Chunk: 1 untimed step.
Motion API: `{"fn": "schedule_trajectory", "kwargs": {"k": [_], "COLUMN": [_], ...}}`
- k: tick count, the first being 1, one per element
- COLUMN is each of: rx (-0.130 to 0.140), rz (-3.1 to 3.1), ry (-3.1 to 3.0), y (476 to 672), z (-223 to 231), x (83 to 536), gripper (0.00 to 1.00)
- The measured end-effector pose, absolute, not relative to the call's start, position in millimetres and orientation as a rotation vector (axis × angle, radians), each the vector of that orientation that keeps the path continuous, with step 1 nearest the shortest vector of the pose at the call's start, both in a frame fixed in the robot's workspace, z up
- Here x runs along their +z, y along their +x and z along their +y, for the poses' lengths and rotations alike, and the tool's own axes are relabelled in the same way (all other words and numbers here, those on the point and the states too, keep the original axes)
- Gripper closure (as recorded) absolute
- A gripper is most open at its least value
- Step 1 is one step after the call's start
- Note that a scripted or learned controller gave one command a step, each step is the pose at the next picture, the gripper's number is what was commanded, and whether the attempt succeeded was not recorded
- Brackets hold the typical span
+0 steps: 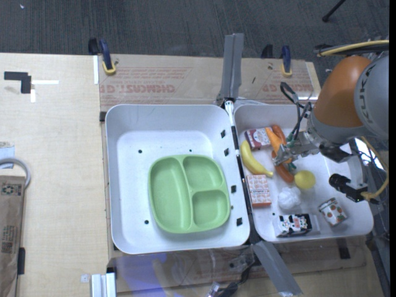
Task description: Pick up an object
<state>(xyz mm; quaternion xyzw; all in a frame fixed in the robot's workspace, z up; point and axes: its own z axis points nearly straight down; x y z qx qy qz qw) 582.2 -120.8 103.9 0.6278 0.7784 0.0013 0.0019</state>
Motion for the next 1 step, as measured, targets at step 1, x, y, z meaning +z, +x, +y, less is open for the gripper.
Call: {"fn": "schedule_trajectory", "kwargs": {"k": [1], "rx": [-0.002], "rz": [2.447], "ry": [1.970], "y": [566.3], "z": [-84.8], "x": [191.4], "gripper": [1.00]}}
